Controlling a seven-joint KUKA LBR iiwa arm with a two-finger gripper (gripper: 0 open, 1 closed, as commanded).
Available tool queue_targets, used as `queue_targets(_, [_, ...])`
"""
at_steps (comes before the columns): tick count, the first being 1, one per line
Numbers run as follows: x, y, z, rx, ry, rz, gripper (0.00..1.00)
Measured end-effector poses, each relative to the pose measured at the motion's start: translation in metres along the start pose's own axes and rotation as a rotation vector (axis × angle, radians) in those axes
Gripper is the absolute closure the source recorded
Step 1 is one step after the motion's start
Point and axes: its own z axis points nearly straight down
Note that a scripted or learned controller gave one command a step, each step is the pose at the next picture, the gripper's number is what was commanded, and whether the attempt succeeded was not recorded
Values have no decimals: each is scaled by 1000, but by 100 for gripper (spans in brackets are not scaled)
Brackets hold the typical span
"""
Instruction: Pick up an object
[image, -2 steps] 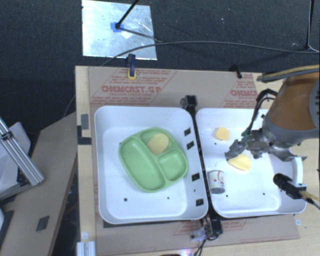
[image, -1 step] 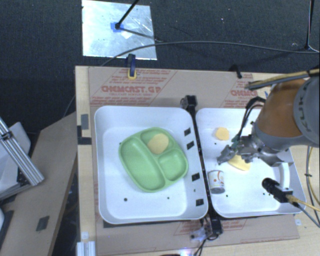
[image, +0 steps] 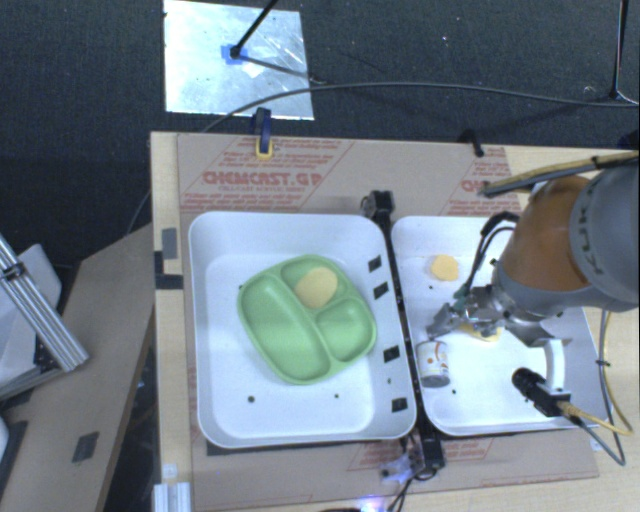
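My gripper (image: 452, 318) hangs low over the left part of the right bin (image: 470, 415). Just below it in the view, close to the bin's left wall, lies a small white and grey can-like cylinder (image: 432, 362) with an orange mark. A flat yellow-orange disc (image: 444, 267) rests on the bin floor above the gripper in the view. A bit of another yellow thing (image: 488, 336) peeks out from under the wrist, mostly hidden. I see nothing held by the gripper.
The left bin (image: 225, 400) holds a green divided plate (image: 300, 325) with a pale yellow round piece (image: 318, 286) in its upper compartment. Black clips line the wall between the bins (image: 395, 300). The arm covers the right bin's right side.
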Motion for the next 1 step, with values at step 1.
queue_targets(1, [0,1,-13,-5,-1,0,100])
